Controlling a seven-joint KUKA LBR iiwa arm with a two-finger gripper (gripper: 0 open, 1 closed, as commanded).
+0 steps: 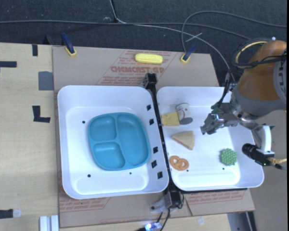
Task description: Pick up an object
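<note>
Two shallow white bins side by side on a bench. In the left bin (70,129), a blue divided plate (118,141). In the right bin (245,177), several small items: a yellow cheese-like block (170,119) touching a small grey cup-like piece (184,112), a tan wedge (184,139), a pretzel (178,163), a green bumpy ball (228,156). Gripper (209,125) poised over the right bin, between wedge and ball, with nothing visibly between its fingers; opening too dark and small to judge. Nearest candidate probably the wedge, just left of the gripper. Best approach: centre above the wedge, descend straight, close across its narrow faces, clear of the cheese block.
</note>
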